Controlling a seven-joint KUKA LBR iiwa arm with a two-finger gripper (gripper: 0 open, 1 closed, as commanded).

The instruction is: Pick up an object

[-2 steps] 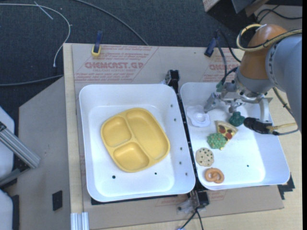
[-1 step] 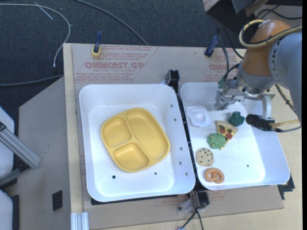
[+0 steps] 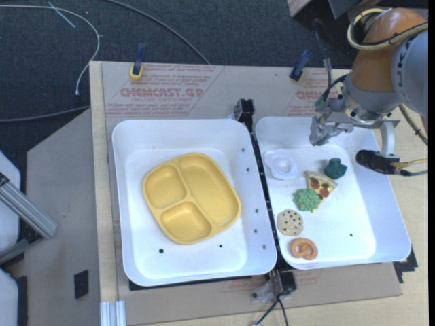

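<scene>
While the arm [image 3: 391,53] reached in from the right of the camera view, its gripper [image 3: 321,136] hung over the far part of the right bin [image 3: 380,243], near that bin's back wall; whether it was released or clenched could not be told, and nothing was seen grasped in it. The candidate objects lay in the same bin, nearer the camera than the gripper. Closest to it was a white cup-like piece [image 3: 280,164], just below and left of it. A dark green piece [image 3: 334,168] lay to the lower right, apart from the gripper. A pizza slice [image 3: 321,184] touched a light green broccoli-like piece [image 3: 307,199]. Farther toward the camera lay a cookie [image 3: 290,221] and a pretzel [image 3: 303,249]. The left bin [image 3: 136,250] held a yellow divided plate [image 3: 191,197].
</scene>
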